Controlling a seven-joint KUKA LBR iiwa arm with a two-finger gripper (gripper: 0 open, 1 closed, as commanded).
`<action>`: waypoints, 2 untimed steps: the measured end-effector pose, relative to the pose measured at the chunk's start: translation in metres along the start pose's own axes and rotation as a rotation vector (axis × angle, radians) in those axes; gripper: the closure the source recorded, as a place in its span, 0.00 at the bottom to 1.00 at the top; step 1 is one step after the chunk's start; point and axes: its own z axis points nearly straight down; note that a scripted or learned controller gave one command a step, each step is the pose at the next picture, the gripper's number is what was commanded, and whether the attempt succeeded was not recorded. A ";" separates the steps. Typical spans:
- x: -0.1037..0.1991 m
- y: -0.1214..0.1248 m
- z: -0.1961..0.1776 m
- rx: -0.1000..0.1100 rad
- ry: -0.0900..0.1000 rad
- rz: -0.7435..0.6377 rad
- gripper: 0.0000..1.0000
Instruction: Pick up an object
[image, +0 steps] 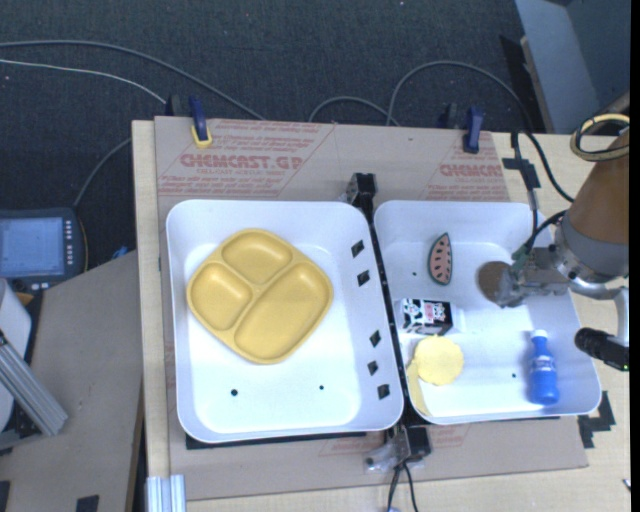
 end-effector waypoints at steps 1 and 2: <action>0.002 0.000 -0.044 0.000 0.001 -0.002 1.00; 0.002 -0.006 -0.104 -0.002 0.000 -0.002 1.00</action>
